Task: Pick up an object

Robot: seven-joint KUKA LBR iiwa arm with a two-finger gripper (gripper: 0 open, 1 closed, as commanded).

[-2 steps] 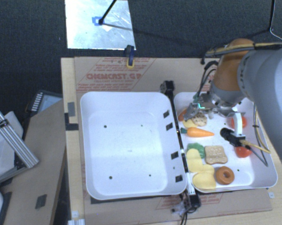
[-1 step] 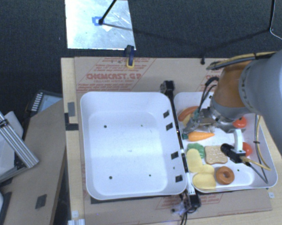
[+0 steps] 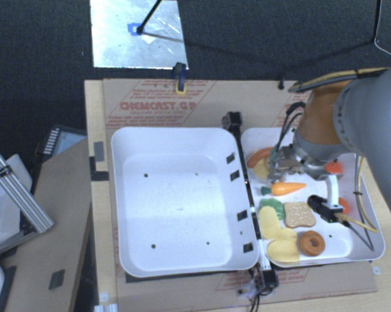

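My gripper (image 3: 277,171) is low in the right bin (image 3: 360,245), at its upper left part. An orange carrot (image 3: 289,188) lies just below it, pointing right. An orange-red sausage-like piece (image 3: 258,157) lies just to the gripper's left, near the bin's wall. A pale yellow-green piece (image 3: 262,172) sits partly hidden under the gripper. I see nothing held between the gripper's parts from this angle.
Lower in the right bin lie a green piece (image 3: 271,204), a slice of toast (image 3: 299,214), a donut (image 3: 311,243), two yellow pieces (image 3: 269,222) (image 3: 283,250) and a red piece (image 3: 333,168). The left bin (image 3: 129,186) stands beside it.
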